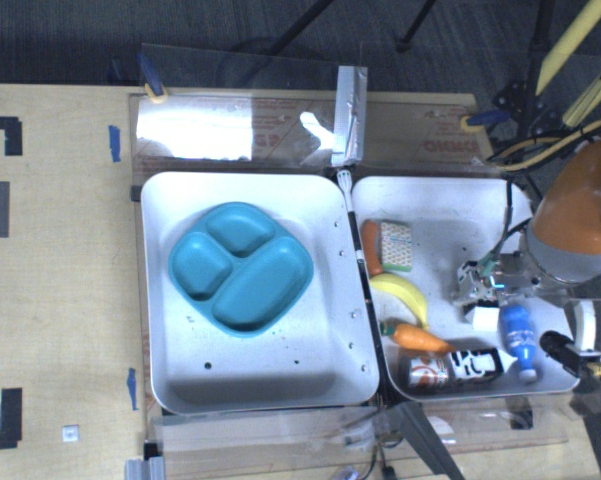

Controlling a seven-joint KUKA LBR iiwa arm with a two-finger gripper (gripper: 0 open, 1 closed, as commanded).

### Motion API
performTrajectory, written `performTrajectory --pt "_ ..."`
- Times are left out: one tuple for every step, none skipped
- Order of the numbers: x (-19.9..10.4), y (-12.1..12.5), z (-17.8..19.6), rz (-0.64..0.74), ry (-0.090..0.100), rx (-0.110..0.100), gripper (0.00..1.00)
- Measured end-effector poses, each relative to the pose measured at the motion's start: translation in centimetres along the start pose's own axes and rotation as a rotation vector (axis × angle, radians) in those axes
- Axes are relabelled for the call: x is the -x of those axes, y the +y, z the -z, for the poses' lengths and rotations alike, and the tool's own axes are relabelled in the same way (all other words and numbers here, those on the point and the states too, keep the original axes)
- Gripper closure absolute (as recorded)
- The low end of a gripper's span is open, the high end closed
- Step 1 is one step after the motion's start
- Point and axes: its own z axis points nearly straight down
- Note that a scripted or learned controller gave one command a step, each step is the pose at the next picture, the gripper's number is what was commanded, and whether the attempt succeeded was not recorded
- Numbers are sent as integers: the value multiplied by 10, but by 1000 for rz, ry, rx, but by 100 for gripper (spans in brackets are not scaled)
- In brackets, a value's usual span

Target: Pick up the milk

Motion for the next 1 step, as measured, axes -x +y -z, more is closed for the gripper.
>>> performTrajectory --pt "-74 7 130 5 2 -9 100"
